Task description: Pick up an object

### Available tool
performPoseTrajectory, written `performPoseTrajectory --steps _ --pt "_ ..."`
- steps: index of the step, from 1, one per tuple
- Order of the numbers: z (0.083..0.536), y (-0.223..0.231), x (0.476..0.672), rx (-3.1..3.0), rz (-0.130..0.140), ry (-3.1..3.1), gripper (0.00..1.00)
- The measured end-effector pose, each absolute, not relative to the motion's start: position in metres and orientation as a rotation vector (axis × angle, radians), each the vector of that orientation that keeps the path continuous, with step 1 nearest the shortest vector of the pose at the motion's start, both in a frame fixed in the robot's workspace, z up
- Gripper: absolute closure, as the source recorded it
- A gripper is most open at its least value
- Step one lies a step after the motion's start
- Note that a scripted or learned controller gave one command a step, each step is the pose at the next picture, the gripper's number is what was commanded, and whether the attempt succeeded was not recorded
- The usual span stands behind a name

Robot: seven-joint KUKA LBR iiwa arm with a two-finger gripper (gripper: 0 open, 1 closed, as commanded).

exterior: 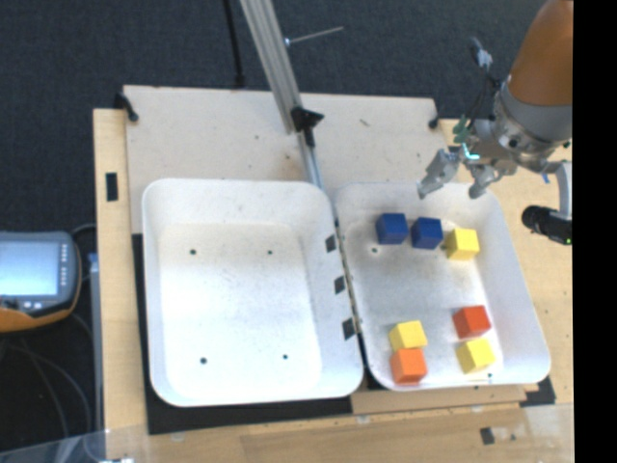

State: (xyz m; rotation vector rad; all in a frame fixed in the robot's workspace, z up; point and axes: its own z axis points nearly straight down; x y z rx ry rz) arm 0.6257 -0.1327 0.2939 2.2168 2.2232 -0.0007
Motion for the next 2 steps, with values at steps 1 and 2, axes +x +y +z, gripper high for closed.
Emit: performPoseTrajectory --steps 1,2 --pt "0.2939 -0.133 0.6257 2.216 -0.001 2.223 0.0" --pt "0.294 -0.1331 0.6257 2.216 -0.002 2.224 0.0"
